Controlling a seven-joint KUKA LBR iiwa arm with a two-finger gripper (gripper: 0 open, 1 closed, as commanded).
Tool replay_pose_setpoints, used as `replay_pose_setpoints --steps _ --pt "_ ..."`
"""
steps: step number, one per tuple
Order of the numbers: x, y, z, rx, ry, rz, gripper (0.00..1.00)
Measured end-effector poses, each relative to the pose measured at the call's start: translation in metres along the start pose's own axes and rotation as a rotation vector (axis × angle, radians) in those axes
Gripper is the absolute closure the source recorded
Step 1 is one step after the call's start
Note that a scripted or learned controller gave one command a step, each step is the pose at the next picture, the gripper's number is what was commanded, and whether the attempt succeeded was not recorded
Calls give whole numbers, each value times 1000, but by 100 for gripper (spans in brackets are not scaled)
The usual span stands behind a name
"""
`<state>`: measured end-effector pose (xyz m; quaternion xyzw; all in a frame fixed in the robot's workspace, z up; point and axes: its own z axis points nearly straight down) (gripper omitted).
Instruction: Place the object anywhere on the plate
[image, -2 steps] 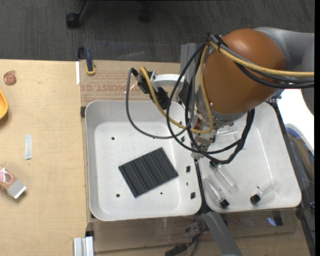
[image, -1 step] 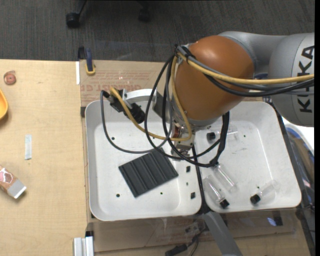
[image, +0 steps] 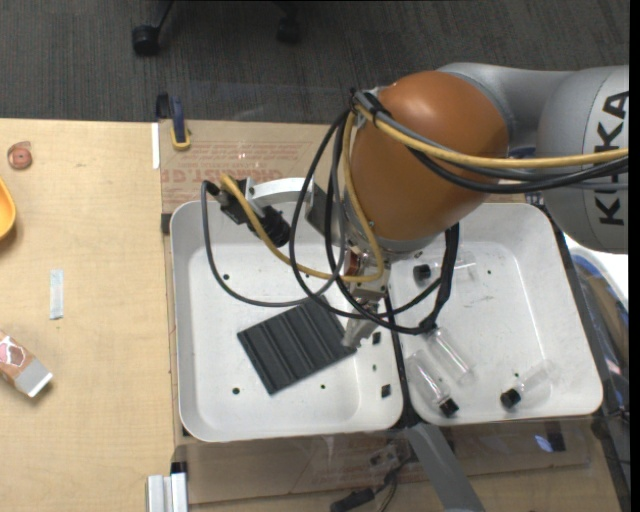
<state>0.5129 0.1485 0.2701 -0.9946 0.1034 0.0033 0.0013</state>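
While the fingers (image: 358, 328) touch its edge, their state unclear, the dark ribbed plate (image: 293, 346) lies flat.

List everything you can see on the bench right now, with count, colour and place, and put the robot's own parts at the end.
White bins: 2, white, side by side at centre bench.
Ribbed plate: 1, dark grey, flat in the left bin, lower middle.
Clear plastic objects: about 2, transparent with black caps, in the right bin near its front.
Small tube: 1, white and reddish, on the wooden top at far left.
Orange item: 1, cut off by the left edge.
Clamp: 1, blue and yellow, behind the left bin.
Cables: several, black and yellow, looping over the left bin.
Arm: 1, grey with orange band, from the right.
Gripper: 1, at the plate's right edge; blurred.
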Motion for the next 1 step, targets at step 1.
replay_pose_setpoints --steps 1 --pt "71 -43 -28 5 4 676 0"
